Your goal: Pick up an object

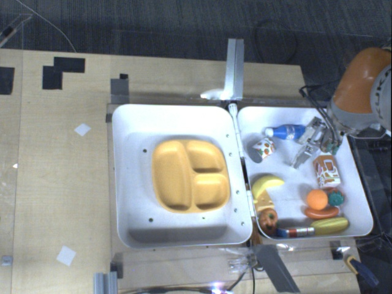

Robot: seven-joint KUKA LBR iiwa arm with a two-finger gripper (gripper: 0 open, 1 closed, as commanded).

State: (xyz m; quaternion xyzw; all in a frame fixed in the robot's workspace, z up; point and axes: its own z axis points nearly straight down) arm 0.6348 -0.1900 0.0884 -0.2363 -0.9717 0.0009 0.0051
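from the yellow tray (188, 175) in the left bin, past the blue bottle (285, 131), my gripper (304, 154) hangs spread and empty beside the orange carton (326, 171), so i might close on nothing.

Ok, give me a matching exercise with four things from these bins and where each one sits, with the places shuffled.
Things:
1. tray
2. bottle
3. banana
4. orange

Places:
A. right bin, far end, just left of the gripper
B. right bin, against its left wall
C. left bin, in the middle
D. right bin, near its right wall, below the small carton

Pairs: 1-C, 2-A, 3-B, 4-D
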